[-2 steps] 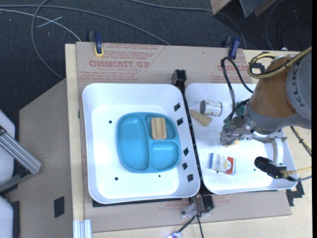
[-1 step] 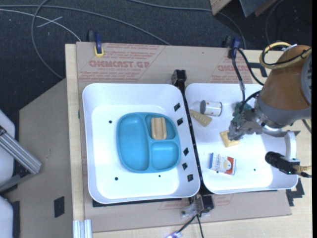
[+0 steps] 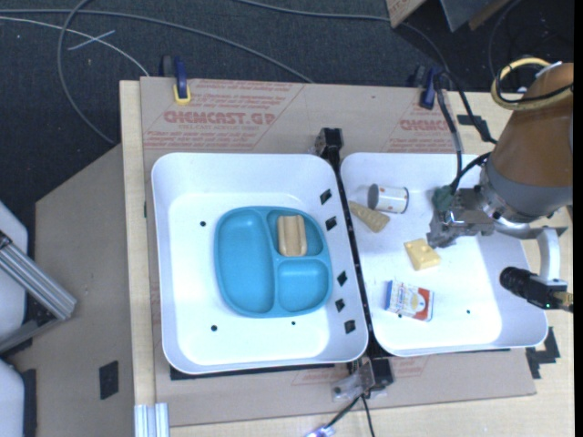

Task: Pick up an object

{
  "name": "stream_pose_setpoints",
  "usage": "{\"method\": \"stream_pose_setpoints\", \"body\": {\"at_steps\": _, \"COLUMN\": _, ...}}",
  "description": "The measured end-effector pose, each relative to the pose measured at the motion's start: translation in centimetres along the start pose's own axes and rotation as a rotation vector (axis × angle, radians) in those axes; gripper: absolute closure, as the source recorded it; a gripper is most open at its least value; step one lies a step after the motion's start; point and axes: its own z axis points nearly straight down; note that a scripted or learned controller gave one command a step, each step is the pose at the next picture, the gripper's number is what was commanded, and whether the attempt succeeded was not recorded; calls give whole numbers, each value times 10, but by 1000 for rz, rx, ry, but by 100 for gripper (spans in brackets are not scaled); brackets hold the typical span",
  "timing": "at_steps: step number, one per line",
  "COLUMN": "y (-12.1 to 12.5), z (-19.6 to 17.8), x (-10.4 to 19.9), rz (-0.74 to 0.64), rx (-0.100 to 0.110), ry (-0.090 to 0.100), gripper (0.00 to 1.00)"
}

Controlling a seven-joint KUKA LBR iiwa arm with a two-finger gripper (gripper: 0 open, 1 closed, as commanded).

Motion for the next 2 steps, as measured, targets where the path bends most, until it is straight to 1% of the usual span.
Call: {"method": "stream_pose_setpoints", "body": {"at_steps": 2, "y": 26, "z": -23, "x": 101, "rz": -5, "rx": 2, "ry": 3, "gripper": 100}}
